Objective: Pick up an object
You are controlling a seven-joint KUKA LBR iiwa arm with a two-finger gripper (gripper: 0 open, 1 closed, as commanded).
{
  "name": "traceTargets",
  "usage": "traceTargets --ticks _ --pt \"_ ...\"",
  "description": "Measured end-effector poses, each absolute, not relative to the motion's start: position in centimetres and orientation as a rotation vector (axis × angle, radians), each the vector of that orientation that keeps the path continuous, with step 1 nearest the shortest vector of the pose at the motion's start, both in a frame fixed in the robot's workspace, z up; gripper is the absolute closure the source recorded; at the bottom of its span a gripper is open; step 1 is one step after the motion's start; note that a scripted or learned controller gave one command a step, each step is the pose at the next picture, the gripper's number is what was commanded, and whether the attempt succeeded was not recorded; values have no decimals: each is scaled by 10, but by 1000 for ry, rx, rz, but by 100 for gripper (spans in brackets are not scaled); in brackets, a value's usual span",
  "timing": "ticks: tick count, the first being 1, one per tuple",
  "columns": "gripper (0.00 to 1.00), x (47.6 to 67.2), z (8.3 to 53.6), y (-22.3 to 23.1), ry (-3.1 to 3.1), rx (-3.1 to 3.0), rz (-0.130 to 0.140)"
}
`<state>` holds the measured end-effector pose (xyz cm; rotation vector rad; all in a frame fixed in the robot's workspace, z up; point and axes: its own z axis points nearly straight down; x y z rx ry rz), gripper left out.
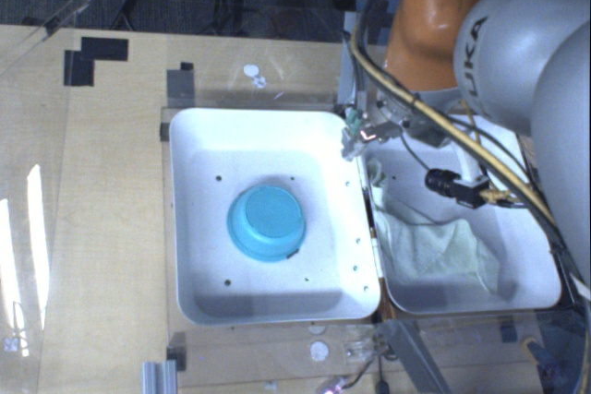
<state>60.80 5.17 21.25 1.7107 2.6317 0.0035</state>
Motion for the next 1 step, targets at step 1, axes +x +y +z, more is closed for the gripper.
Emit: traceTargets --ticks 1 --pt "100 640 190 13 2498 1900 3"
